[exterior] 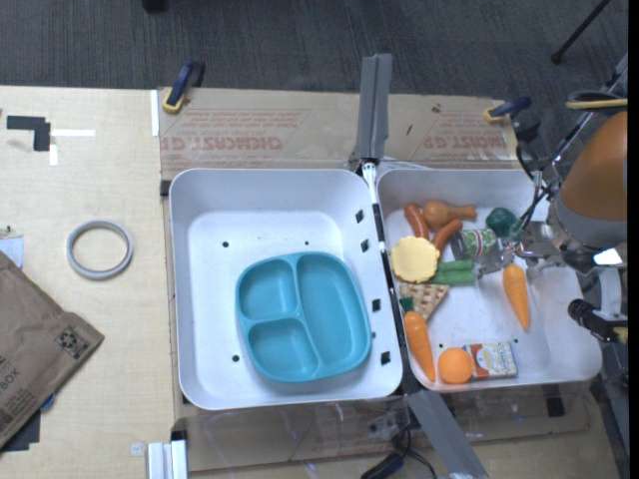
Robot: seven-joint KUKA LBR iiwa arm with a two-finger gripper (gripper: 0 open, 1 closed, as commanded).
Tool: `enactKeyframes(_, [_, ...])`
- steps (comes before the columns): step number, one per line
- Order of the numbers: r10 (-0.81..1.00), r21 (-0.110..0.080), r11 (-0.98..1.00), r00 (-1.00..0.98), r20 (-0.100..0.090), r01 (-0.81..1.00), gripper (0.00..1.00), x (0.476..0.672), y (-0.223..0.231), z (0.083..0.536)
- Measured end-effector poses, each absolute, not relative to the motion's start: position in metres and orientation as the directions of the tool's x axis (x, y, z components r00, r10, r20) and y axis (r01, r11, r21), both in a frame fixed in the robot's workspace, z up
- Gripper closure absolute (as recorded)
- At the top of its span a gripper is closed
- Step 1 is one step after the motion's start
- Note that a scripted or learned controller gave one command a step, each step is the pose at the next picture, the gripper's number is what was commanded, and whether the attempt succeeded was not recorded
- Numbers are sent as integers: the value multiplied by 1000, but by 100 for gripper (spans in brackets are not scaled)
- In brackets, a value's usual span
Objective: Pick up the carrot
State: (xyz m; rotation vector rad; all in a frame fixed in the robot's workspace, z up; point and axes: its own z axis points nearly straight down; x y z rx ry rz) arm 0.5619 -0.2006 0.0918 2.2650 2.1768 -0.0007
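Note:
Two carrots lie in the right bin (pixel 559 352). One orange carrot (pixel 516 297) points down the view on the bin's right side, and its upper end sits right under my gripper (pixel 511 257). The second carrot (pixel 417 342) rests along the bin's left wall, near the front. My gripper hangs low over the bin's middle right, with the arm's orange band (pixel 599 168) above it. The gripper's body hides whether it is touching the first carrot.
The right bin also holds a yellow toy (pixel 414 257), a green cucumber (pixel 454 272), a drumstick (pixel 444 211), broccoli (pixel 499 220), an orange (pixel 455 365) and a small box (pixel 492 359). A blue divided plate (pixel 300 315) sits in the left bin (pixel 200 267). A tape ring (pixel 100 248) lies on the bench.

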Motion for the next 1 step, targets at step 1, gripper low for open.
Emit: enactKeyframes(1, [999, 0, -42, 42, -1, 999, 100, 562, -201, 101])
